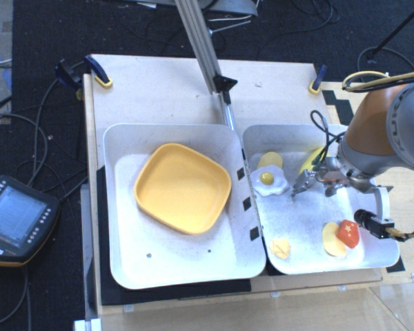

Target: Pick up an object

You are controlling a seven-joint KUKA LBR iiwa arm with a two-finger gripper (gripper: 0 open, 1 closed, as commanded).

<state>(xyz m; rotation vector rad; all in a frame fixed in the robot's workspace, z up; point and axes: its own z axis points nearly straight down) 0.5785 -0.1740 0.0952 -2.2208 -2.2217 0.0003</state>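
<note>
The right bin (310, 254) holds several toy foods. A fried egg (269, 181) lies at its left, with a yellow round piece (270, 161) just behind it. A yellow banana-like piece (312, 161) lies at the back, partly hidden by the arm. A red tomato (348, 233) rests on a yellow slice (332, 241) at the front right, and a small yellow chunk (281, 248) sits at the front left. My gripper (305, 183) hangs low in the bin's middle, just right of the egg, with nothing visible between its fingers.
A large yellow square plate (183, 187) fills the middle of the left bin (124, 254). A slanted metal pole (200, 36) reaches down to the bins' shared wall. The grey and orange arm (376, 129) covers the right bin's back right corner.
</note>
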